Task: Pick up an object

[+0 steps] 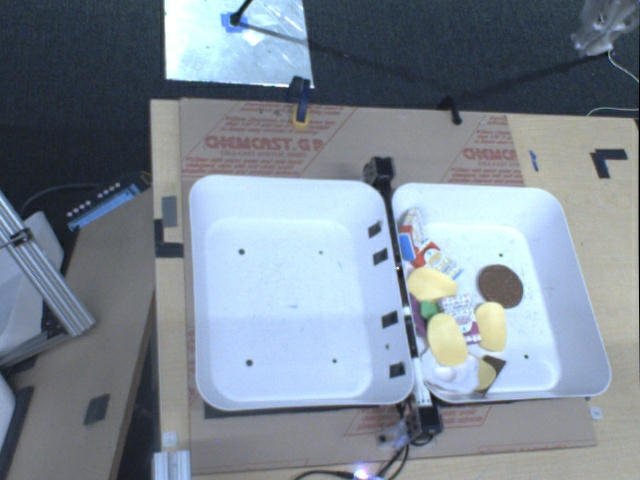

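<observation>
Up at the far right corner of the view, the gripper (604, 20) hangs as a pale blur over the dark floor, well apart from both bins, and whether it is released or clenched cannot be told. Along the left wall of the right bin (560, 230) lies a crowded heap: a red-and-white packet (419, 247) at the far end, three yellow pieces (447, 340) touching one another below it, and a brown disc (500, 285) just beside them toward the bin's middle. Beside it sits the left bin (285, 278), on the brown board (330, 138) that bears both
</observation>
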Controlling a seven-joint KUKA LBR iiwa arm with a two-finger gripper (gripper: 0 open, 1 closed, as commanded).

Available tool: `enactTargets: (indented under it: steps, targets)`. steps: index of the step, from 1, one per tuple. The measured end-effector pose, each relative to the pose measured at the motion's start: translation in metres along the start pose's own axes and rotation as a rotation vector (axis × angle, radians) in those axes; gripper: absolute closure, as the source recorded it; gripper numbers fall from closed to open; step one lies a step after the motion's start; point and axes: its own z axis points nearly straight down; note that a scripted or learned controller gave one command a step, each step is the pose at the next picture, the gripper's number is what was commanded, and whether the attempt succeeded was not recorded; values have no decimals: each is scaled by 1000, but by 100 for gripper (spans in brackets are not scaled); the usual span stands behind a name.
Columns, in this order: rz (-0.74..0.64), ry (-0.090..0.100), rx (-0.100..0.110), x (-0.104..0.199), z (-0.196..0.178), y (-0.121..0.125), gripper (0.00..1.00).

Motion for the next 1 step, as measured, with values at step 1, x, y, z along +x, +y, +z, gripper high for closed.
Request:
enactTargets:
  steps: [1]
  targets:
    - [-9, 1, -4, 4, -12, 1, 100]
